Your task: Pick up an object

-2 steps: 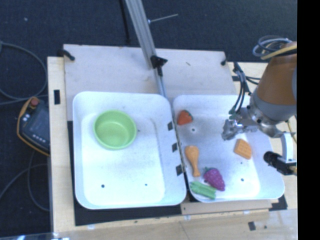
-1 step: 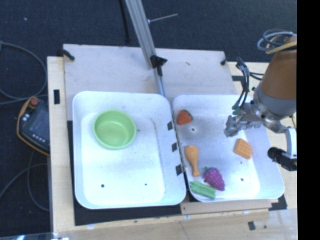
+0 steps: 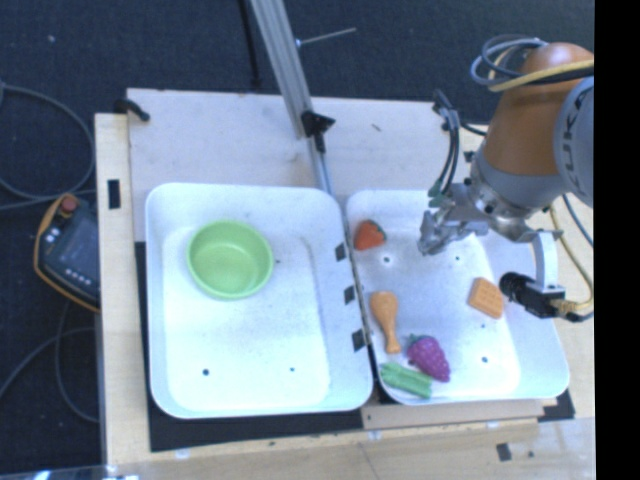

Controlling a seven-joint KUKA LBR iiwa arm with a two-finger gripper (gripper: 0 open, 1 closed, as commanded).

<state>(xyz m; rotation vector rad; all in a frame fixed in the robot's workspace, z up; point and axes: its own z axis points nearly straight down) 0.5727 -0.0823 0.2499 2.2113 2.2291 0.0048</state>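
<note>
**Hand over right bin, nothing gripped**

Near edge of the right bin (image 3: 535, 373): green cucumber-like piece (image 3: 405, 379) at the front-left corner, touching the purple grape bunch (image 3: 428, 357) just behind it. Drumstick-shaped orange piece (image 3: 385, 318) sits behind those, close to the left wall. Orange wedge (image 3: 486, 297) lies toward the right side, well apart from the rest.

Further back: hand (image 3: 433, 240) hangs over the middle-rear of the right bin, pointing down. Fingers look close together, narrow gap, nothing visible between them. Small red-orange fruit with green top (image 3: 369, 235) is just to the hand's left, near the rear-left corner, apart from the fingers.

Left bin (image 3: 250, 388): green bowl (image 3: 231, 258) upright in the rear-left part, on its own.

Arm (image 3: 530, 108) enters from the right, orange band above the wrist. Both bins sit side by side on the tabletop (image 3: 220, 138); a metal post (image 3: 285, 58) rises from behind them.
</note>
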